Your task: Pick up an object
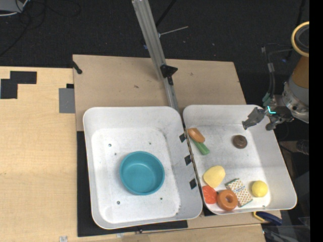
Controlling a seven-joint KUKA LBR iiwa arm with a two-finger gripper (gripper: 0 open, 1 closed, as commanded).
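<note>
My gripper (pixel 261 120) hangs over the far right rim of the right bin (pixel 275 150), its two fingers spread open with nothing between them. Below and left of it a small brown round object (pixel 239 141) lies on the bin floor. A toy carrot (pixel 198 138) with a green top rests by the bin's left wall. Along the near edge sit a yellow pear-like piece (pixel 214 176), an orange ring (pixel 227 199), a red piece (pixel 209 193), a checkered block (pixel 238 191) and a yellow ball (pixel 259 188).
The left bin (pixel 101 135) holds a teal bowl (pixel 142 172). A grey metal rail (pixel 153 39) slants down from the back to the divider between the bins. The bins stand on a wooden bench.
</note>
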